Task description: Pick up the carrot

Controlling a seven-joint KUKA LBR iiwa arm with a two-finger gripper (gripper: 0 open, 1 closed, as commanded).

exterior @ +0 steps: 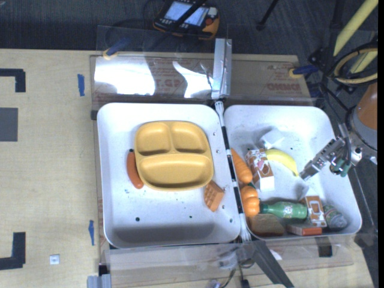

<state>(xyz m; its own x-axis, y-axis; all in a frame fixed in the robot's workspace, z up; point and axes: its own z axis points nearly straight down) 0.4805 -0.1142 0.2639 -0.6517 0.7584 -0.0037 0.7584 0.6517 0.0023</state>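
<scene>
Camera view: carrot (242, 167) lengthwise near-to-far

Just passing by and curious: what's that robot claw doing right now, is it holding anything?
Gripper: above the right bin, nothing between its fingers; open or shut cannot be told. The carrot lies untouched.

A yellow divided tray (174, 155) sits in the left bin (114, 209). The right bin (312, 116) holds a banana (283, 159), green bottle (285, 209), and possibly a small carton (261, 164).
</scene>
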